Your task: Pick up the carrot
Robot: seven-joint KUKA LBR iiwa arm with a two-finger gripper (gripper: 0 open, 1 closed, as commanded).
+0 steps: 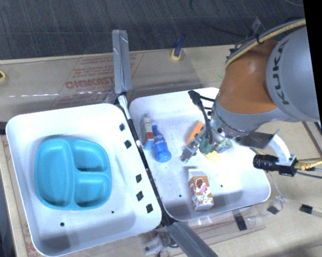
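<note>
A: Where does the carrot [195, 130] lie relative to the gripper [195, 149]?

B: The carrot, a short orange piece, lies on the floor of the right bin [243, 193], just above and beside the gripper's tip. It seems to rest against the upper side of the tool, but whether it sits between the fingers cannot be told from this slant.

A: How far open are the fingers?

B: That cannot be told; the grey tip is small and partly masked by the arm [262, 86]. A yellow-green object [213, 150] lies under the wrist, touching or nearly touching it.

A: What do the 2 containers hold, left to right?

B: The left bin [39, 233] holds 1 blue divided tray [72, 173] with 3 compartments. The right bin holds a slim red-and-white tube [147, 130] near its left wall, a blue bottle [160, 145] just beside it, then the carrot, and a small printed carton [200, 191] standing near the lower edge, well apart from the gripper.
</note>
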